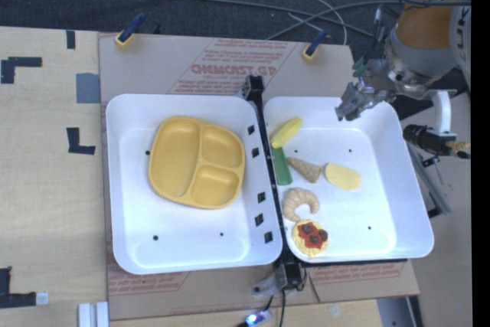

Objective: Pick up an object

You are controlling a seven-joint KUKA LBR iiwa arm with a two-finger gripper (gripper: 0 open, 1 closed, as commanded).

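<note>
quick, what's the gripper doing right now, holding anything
Gripper: over the upper right corner of the right bin, nothing seen in it; open or shut cannot be told.

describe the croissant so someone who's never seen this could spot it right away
Start at the right white bin, the one holding the toy food rather than the yellow divided plate. Look along its near-left part, just above the small pizza with dark toppings. The croissant is the pale tan, ridged crescent there, curled, unlike the straight green piece beside it.
</note>
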